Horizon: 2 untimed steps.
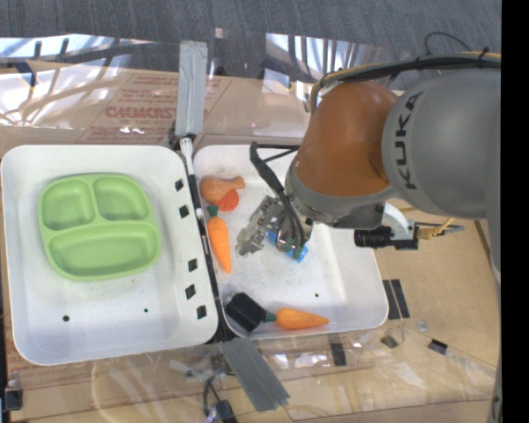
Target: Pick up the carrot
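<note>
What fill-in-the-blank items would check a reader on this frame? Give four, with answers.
1. The green divided plate lies in the ____ bin.
2. The plate has ____ compartments.
3. One carrot lies along the right bin's ____ wall.
4. The second carrot, by the bin's near wall, touches a ____ object.

Answers: left; three; left; black

You have open floor in the middle of the right bin [357, 298]. The carrot [219, 244] lies right beside the wall between the bins [198, 236]. A chicken leg [220, 187] and a red thing [228, 200] crowd its top end.
</note>
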Available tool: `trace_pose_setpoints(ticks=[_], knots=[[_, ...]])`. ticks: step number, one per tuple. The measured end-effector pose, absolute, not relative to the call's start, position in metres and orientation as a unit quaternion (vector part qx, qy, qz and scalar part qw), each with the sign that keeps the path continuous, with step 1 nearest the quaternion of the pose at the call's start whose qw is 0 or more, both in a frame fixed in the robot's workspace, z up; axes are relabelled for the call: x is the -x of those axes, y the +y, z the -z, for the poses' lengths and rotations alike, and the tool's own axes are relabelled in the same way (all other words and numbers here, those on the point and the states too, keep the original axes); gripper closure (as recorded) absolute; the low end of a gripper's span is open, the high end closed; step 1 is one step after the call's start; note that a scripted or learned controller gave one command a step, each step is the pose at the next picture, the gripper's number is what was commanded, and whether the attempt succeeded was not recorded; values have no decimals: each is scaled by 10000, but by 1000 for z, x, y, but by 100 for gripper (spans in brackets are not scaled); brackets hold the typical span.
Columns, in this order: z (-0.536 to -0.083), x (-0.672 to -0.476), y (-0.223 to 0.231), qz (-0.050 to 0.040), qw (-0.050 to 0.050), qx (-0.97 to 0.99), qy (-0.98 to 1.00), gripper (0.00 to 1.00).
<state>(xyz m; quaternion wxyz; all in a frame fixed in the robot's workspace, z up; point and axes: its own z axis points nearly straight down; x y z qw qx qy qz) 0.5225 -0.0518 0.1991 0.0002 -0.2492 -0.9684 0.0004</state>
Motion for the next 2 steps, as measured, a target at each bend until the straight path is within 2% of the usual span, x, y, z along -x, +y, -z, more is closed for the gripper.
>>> trace_pose_setpoints(ticks=[1,2], knots=[[-199,-523,-52,-3,1,2490,-9685,0],[-190,-494,-17,-10,27,3610,-9326,0]])
